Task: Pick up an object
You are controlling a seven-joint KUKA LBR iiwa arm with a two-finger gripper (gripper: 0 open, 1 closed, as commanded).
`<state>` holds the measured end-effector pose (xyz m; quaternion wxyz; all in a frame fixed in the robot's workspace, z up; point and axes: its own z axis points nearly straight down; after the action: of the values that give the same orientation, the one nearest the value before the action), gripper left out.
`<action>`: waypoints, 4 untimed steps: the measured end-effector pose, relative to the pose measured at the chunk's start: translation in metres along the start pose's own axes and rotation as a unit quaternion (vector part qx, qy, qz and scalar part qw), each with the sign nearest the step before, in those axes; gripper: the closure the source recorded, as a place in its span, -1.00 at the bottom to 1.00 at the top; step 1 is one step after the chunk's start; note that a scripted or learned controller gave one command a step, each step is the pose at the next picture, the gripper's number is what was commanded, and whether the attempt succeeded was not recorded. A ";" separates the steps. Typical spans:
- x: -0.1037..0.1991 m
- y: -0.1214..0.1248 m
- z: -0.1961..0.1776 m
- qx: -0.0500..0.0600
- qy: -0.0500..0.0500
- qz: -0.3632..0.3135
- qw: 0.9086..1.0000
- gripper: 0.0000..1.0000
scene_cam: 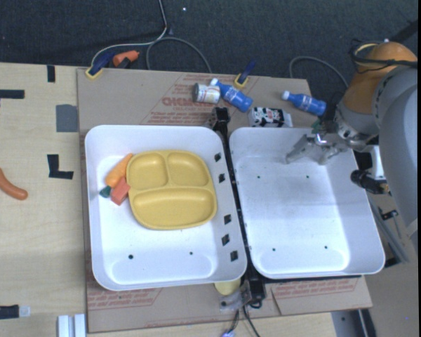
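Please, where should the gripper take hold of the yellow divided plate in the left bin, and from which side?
Probably the raised outer rim of the yellow divided plate, coming from above at its right edge: it lies flat, too wide to span, and toy food crowds its left side.

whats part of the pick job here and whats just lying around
Job: claw; yellow tray and carrot, both in the left bin.
Lying about: blue bottles, sausage, orange clamp.
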<state>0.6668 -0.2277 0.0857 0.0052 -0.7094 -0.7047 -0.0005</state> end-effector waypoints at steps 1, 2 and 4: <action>0.103 -0.020 0.000 -0.004 -0.004 -0.007 1.000 -1.00; 0.129 -0.056 0.001 -0.005 -0.006 -0.004 1.000 -1.00; 0.131 0.001 0.002 -0.001 -0.005 -0.005 1.000 -1.00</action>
<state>0.6684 -0.0971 0.0851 0.0006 -0.7059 -0.7084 0.0024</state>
